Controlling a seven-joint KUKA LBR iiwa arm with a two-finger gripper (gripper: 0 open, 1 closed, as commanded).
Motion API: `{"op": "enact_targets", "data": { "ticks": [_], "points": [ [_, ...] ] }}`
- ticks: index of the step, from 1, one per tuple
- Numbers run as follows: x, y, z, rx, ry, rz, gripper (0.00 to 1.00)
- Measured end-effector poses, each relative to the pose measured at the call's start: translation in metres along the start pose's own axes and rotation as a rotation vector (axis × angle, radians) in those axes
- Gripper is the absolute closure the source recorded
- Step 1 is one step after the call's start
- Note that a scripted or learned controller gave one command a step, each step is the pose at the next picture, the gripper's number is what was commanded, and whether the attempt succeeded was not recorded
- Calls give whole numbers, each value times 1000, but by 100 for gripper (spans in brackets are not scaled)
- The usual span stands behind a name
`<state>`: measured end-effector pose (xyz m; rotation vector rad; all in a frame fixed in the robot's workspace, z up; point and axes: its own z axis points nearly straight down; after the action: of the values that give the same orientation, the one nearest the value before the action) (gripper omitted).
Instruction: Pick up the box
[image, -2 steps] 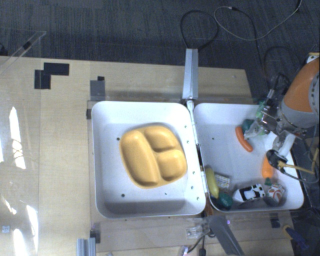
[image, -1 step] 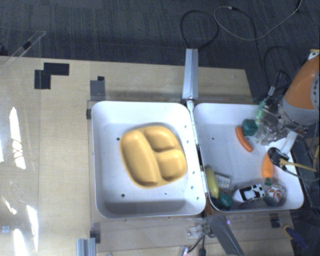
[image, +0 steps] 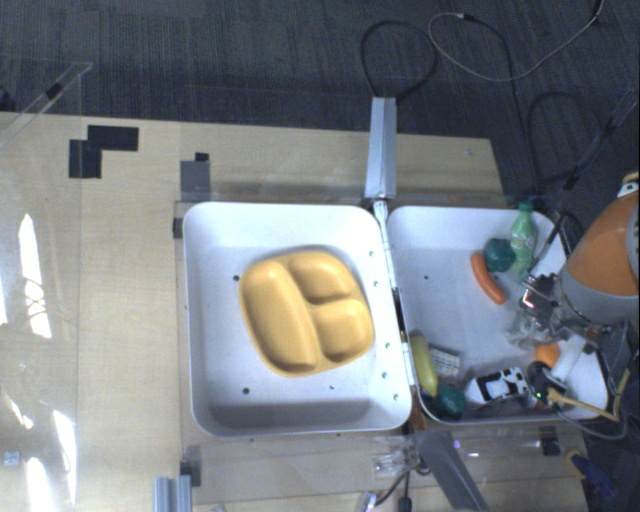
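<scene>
Scanning near edge first: we log small dark box (image: 500, 385) with white print lying flat in right bin (image: 450, 290), near front wall, beside yellow item (image: 424, 365) and teal item (image: 450, 401). End effector (image: 545, 335) low over bin's right side, just beyond box; we cannot tell its state, clutter hides it. Farther: orange item (image: 488, 278), green bottle (image: 521, 236). Left bin (image: 215, 330) holds one yellow three-compartment tray (image: 305, 310). Two bins on tabletop (image: 120, 300).
</scene>
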<state>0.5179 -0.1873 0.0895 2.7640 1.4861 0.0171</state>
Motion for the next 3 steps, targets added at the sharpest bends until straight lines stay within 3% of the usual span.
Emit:
{"op": "enact_targets", "data": {
  "ticks": [1, 2, 3],
  "points": [
    [2, 2, -12, -5, 3, -4, 100],
    [0, -35, -90, 4, -8, 431, 100],
    [-24, -16, 0, 12, 4, 554, 100]
  ]
}}
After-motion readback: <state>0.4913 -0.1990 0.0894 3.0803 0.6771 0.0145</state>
